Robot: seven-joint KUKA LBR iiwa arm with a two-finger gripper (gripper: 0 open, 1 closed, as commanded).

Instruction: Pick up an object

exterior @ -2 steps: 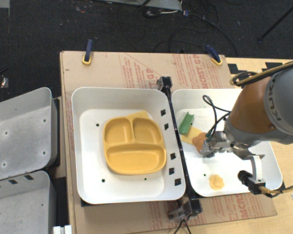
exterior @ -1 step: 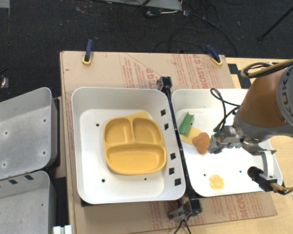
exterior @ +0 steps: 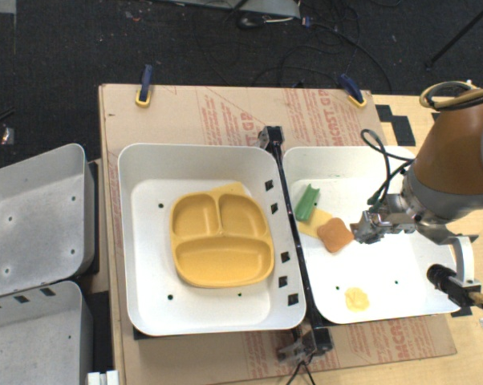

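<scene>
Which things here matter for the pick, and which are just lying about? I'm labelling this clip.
For the pick:
gripper in the right bin
orange-brown piece beside it
green block
pale yellow piece

Lying about:
yellow divided tray in the left bin
blue-and-yellow clamps
cardboard sheet

The pincer (exterior: 363,233) sits in the right bin (exterior: 402,295); a sponge (exterior: 334,234) lies just left, a divided tray (exterior: 222,241) farther left.
</scene>
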